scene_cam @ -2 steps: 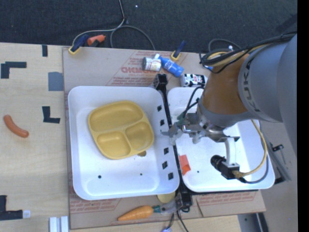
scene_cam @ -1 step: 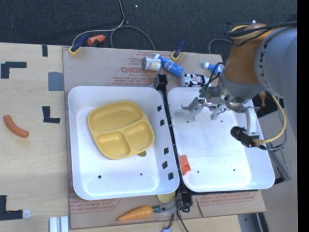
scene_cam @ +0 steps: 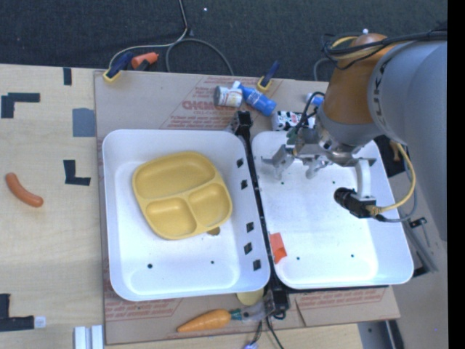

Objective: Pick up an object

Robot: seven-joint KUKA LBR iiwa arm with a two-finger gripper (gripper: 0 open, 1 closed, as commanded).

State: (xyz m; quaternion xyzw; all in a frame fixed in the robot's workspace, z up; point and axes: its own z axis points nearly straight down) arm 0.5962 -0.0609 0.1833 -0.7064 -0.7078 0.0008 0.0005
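A yellow three-compartment plate lies in the left white bin. My gripper hangs over the upper part of the right white bin, its two grey fingers spread apart with nothing between them. The grey arm with its orange band comes in from the upper right. The plate lies well to the left of the gripper, across the divider between the bins.
An orange tag sits at the right bin's left edge. Outside the bins lie a carrot at the front, a sausage far left, a white and blue bottle and clamps at the back. A black cable connector hangs over the right bin.
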